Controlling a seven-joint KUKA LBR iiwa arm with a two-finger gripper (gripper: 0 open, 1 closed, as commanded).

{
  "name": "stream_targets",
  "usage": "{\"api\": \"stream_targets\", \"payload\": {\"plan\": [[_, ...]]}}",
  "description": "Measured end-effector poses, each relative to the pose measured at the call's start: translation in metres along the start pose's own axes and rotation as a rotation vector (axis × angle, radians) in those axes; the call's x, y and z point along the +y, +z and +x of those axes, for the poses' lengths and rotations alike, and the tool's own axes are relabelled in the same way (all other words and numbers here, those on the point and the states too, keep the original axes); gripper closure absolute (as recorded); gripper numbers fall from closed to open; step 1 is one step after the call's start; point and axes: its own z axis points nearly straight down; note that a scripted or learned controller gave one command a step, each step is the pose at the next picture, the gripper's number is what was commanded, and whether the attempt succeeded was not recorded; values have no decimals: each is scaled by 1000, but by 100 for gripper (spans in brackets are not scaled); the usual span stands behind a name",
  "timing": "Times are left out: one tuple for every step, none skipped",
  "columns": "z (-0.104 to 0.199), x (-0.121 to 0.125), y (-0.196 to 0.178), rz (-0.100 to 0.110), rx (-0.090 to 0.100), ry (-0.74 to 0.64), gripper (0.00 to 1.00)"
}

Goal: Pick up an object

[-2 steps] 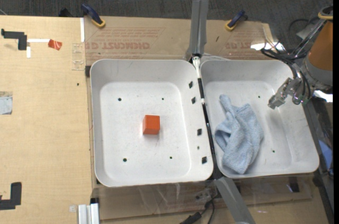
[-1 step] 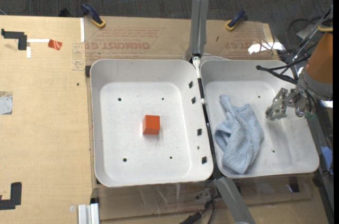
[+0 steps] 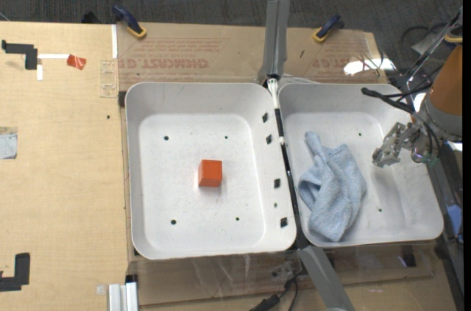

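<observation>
An orange block [image 3: 210, 173] sits alone near the middle of the left bin [image 3: 147, 229], flat on the white floor, its edges roughly square to the bin's walls — well apart from every wall. In the right bin [image 3: 412, 229] lies a light blue cloth [image 3: 333, 188], crumpled and folded over itself, stretched lengthwise along the bin's left half — its lower end bunched near the front wall.

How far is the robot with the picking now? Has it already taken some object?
Nothing looks picked yet. The orange block lies in the left bin, and the blue cloth lies in the right bin. The gripper is above the right bin, right of the cloth, carrying nothing visible. Reaching, grasping and lifting remain.
</observation>
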Motion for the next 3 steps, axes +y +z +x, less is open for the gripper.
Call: {"api": "stream_targets", "payload": {"plan": [[47, -22, 16, 1, 1, 52, 100], [55, -26, -110, 0, -2, 2, 100], [-1, 1, -128, 0, -2, -291, 100]]}}
